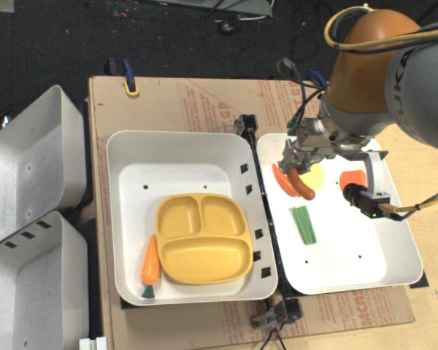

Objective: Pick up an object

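Over the right bin [401, 265], the claw [301, 162] hangs low at the far left part of the floor, just above a red sausage [301, 184] — its tips seem to touch or nearly touch the sausage's upper end, but how wide it stands I cannot tell. Beside the sausage lie an orange strip [282, 180] on its left, a yellow piece [314, 176] on its right, and a green stick [304, 224] nearer the camera. An orange-red block [352, 176] sits further right. Left of this bin, the other bin [124, 152] holds a yellow tray [203, 238] and a carrot [151, 262].
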`<state>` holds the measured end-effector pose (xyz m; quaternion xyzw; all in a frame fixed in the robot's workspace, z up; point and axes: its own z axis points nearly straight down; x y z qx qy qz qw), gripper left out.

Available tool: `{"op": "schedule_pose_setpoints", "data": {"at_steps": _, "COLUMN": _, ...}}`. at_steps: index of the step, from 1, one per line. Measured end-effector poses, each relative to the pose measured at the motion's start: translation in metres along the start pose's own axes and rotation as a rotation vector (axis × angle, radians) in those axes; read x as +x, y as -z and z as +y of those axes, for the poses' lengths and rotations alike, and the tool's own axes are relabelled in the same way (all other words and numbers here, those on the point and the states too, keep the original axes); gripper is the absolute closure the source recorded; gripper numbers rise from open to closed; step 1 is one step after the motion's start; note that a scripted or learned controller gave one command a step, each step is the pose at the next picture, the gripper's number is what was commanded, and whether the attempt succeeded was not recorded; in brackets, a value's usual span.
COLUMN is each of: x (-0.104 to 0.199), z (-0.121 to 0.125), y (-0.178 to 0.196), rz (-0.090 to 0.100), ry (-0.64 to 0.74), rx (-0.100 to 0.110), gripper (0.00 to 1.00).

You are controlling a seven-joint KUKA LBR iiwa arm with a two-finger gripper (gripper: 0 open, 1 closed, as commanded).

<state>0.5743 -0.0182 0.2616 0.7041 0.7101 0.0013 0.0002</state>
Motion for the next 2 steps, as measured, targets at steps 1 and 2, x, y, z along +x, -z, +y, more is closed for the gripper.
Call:
{"op": "schedule_pose_setpoints", "data": {"at_steps": 1, "x": 0.054, "z": 0.025, "y": -0.018, "rz": 0.0, "ry": 0.0, "rx": 0.002, "gripper": 1.0}}
{"op": "schedule_pose_setpoints", "data": {"at_steps": 2, "x": 0.102, "z": 0.042, "y": -0.014, "rz": 0.001, "ry": -0.001, "rx": 0.0, "gripper": 1.0}}
